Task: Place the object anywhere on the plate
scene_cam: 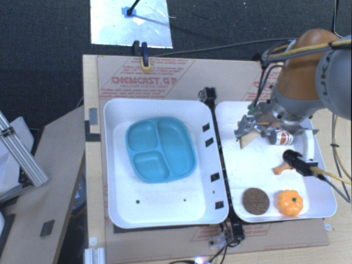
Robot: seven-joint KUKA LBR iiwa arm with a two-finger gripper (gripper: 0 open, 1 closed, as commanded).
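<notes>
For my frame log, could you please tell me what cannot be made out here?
Camera view:
- red-and-white object: partly under the arm; its kind is unclear.
- tan wedge: top covered by the gripper; touching or apart, cannot tell.
- right bin: its far corner is hidden by the arm.

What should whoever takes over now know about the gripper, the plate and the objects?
Gripper: low over the far part of the right white bin, beside a tan wedge-shaped piece; nothing seen held.
Blue divided plastic plate: in the left white bin, no object on it.
Brown round disc and small orange pumpkin: at the right bin's near edge.
Done: nothing yet.
Left: grasp one object and set it on the plate.
</notes>
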